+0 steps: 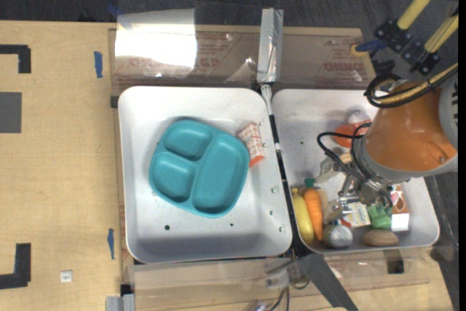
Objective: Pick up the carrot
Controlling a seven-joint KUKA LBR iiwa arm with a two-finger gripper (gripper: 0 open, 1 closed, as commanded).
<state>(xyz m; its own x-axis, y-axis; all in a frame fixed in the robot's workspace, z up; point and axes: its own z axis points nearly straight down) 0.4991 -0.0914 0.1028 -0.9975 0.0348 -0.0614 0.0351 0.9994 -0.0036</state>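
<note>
Carrot (314, 208), smooth tapered orange, beside metal claw (354, 194), grip state unclear.

My gripper (354, 193) sits in a dark tangle of metal and cable over the right bin (295, 120), and I cannot tell how its fingers stand. My orange band (408, 135) covers the bin's right rim and part of a red-and-white thing (354, 125) near the far edge. The small packets (378, 216) along the near edge blur together under my wrist.
</note>
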